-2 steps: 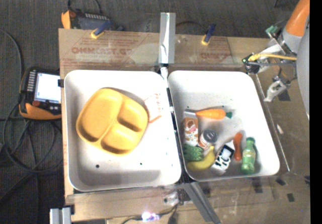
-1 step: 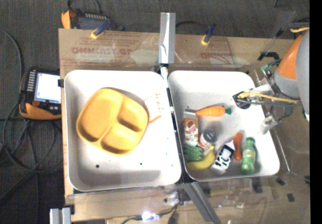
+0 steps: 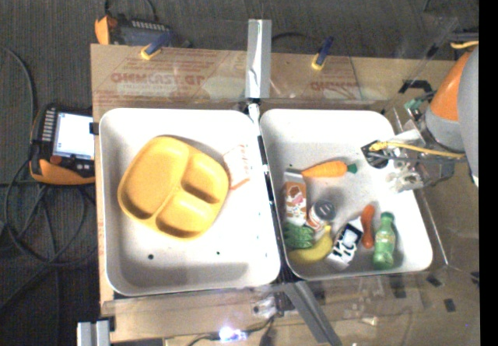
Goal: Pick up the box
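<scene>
A small red-and-white box (image 3: 294, 201) lies in the right bin (image 3: 327, 125) near its left wall, just below the carrot's tip. The gripper (image 3: 408, 174) hangs over the right bin's right rim, well to the right of the box and apart from it. Nothing shows in its grasp. The grey arm with its orange band (image 3: 450, 100) comes in from the right edge.
Around the box lie a carrot (image 3: 325, 169), a small can (image 3: 321, 211), a banana (image 3: 313, 250), a green leafy toy (image 3: 296, 234), a black-and-white item (image 3: 346, 242) and a green bottle (image 3: 384, 239). The left bin (image 3: 124, 270) holds a yellow divided plate (image 3: 174, 186) and a white-and-red packet (image 3: 239, 166).
</scene>
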`<state>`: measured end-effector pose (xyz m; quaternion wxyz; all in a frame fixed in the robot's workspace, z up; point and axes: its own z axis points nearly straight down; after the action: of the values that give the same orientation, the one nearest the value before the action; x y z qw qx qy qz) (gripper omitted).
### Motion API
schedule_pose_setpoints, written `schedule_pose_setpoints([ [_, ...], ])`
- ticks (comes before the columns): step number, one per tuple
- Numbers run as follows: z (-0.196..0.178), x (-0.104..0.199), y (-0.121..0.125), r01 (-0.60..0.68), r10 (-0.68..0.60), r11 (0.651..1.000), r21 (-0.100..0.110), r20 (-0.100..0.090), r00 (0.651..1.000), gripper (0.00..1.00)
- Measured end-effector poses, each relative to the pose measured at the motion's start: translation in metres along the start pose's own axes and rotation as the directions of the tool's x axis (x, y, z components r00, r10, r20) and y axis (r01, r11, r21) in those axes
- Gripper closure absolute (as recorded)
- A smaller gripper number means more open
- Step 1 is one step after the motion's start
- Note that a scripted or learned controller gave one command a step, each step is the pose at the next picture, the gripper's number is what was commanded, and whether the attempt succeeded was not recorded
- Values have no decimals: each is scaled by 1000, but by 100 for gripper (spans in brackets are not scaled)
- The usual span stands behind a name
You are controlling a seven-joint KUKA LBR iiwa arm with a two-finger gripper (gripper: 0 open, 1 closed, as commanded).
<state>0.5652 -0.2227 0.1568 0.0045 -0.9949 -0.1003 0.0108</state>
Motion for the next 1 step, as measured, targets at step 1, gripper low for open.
schedule_pose_setpoints([
  [1,67,62,11,7,-7,1000,-11,-22,1000,100],
])
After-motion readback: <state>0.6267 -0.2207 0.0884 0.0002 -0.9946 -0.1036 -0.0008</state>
